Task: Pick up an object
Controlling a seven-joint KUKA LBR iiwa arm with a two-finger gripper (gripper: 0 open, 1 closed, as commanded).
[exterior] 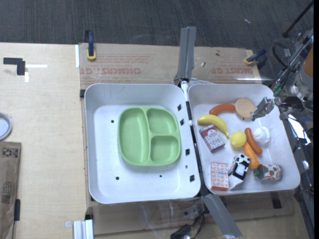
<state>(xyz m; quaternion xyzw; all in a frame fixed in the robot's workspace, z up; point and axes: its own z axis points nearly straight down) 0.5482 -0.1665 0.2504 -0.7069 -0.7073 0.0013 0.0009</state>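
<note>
Objects for the pick-up all lie in the right bin (284, 133), none of them lifted.

- At 12 o'clock in that bin: a tan disc (243, 107), with an orange sausage-shaped piece (223, 108) just beside it toward 11 o'clock.
- At 10 o'clock: a banana (213, 122). A red box (212, 138) lies directly below it.
- At centre: a lemon (238, 139), touching a red hot dog (252, 140) on its 3 o'clock side.
- At 2 o'clock: a white lump (261, 133), beside the hot dog.
- Toward 5 o'clock: an orange carrot (250, 157), and past it a printed can (269, 172) on its side.
- At 6 o'clock: a black-and-white carton (239, 169). A small orange packet (219, 176) lies at 7 o'clock.

The gripper (263, 107) sits at 1 o'clock over the right bin, just beside the tan disc on its 3 o'clock side. Nothing is seen held in it. Whether the claw is released or clenched cannot be told from this angle.

The left bin (94, 133) holds a green divided plate (148, 136) at its centre.
</note>
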